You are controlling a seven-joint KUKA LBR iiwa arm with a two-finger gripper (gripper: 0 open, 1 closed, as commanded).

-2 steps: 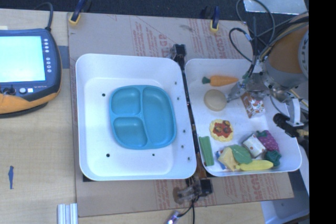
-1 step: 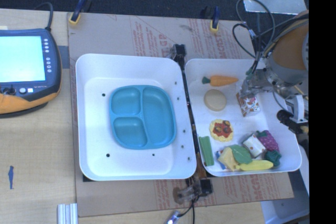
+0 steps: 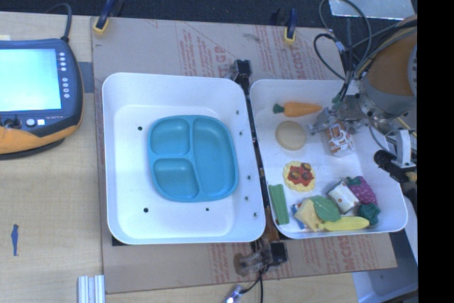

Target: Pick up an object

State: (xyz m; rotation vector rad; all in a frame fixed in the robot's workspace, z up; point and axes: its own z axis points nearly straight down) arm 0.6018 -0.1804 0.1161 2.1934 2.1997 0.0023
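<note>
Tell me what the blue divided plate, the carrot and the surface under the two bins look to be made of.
Blue divided plate: likely molded plastic, smooth, evenly coloured, slight sheen.
Carrot: probably a plastic toy, uniform orange with a green tip; too small to be sure.
Surface under the bins: looks like cardboard, matte brown with faint red print.

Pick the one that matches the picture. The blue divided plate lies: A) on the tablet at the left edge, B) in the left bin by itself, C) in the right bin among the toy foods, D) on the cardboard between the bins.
B: the blue divided plate lies flat in the left bin with nothing else beside it, while the toy carrot and the other foods sit in the right bin.
</note>
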